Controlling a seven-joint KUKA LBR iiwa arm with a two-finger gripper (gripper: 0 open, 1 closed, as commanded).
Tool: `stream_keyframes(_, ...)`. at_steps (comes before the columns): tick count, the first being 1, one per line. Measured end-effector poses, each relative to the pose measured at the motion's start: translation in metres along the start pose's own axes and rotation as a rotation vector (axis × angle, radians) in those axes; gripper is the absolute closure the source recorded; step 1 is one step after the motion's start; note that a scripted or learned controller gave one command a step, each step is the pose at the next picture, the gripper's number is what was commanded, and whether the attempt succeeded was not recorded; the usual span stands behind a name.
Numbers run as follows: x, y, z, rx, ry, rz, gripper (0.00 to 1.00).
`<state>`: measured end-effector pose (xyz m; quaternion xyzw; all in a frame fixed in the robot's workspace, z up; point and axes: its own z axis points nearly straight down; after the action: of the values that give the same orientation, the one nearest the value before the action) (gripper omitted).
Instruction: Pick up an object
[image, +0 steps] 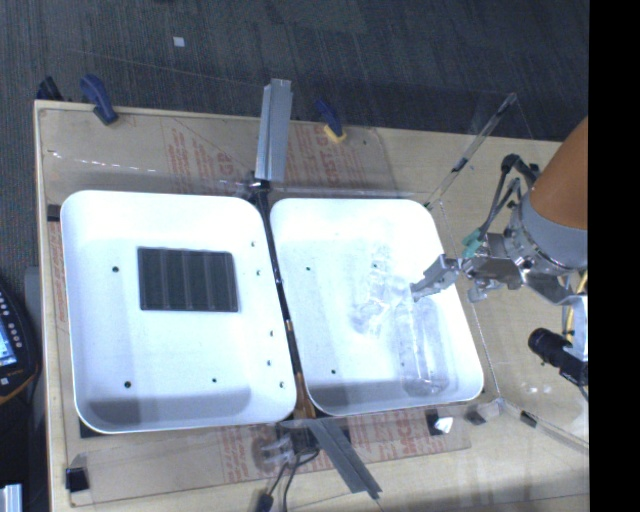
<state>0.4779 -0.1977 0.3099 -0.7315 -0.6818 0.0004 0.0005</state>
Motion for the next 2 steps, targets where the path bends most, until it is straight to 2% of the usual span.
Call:
stream_keyframes(1, -0.006, 0.000, -0.011, 0.000, -0.001, 0.020, 0.00)
stream_keyframes(2, 0.008, 0.026, 0.122, 0.004, 0.001, -0.078, 0.00)
